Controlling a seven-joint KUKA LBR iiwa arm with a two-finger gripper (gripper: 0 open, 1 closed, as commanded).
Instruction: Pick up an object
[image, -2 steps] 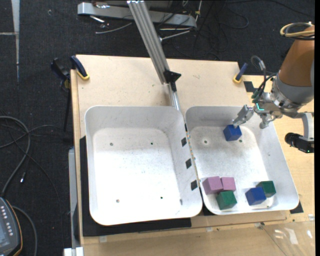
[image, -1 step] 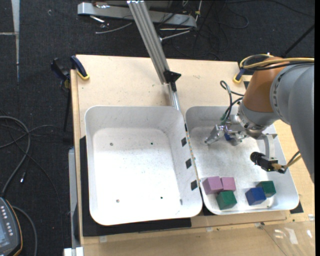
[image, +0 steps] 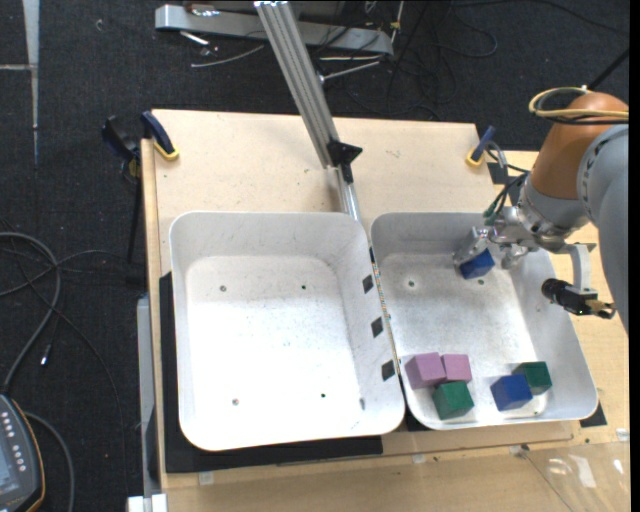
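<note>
End effector (image: 483, 250) grips a blue block (image: 476, 264) over the right bin (image: 560, 340) holding five blocks.

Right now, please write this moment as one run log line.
gripper: shut on blue block | above right bin | five blocks at near edge

Grey arm (image: 605, 175), rounded casing, orange band (image: 570, 150) seen above wrist. Yellowish cable loop (image: 560, 97) seen over orange band. Dark cables run below band toward small metallic gripper (image: 492, 245). Black fitting (image: 572, 295) seen under band.
</note>
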